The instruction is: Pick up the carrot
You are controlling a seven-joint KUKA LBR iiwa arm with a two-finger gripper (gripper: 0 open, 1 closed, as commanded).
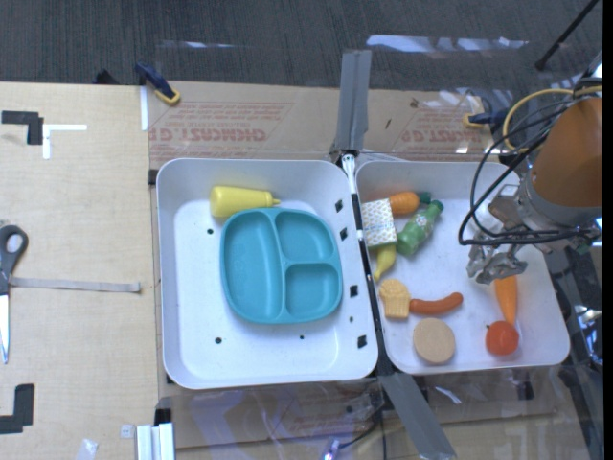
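Observation:
The carrot point(506, 301), an orange cone with its tip pointing toward the near wall, lies at the right side of the right bin point(551, 286). My gripper point(494, 268) hangs directly over the carrot's thick far end, at or just above it. From this angle the gripper's grey metal hides that end of the carrot, and contact cannot be judged. The arm's orange band point(573, 156) sits above and to the right, trailing black and yellow cables.
A red tomato point(502, 339) sits just below the carrot's tip. A sausage point(436, 304), round biscuit point(434, 341), waffle piece point(395, 298), banana point(384, 262), green bottle point(419, 229), patterned box point(377, 222) and small orange piece point(403, 202) share that bin. The left bin point(182, 286) holds a blue divided plate point(282, 264) and yellow bottle point(239, 200).

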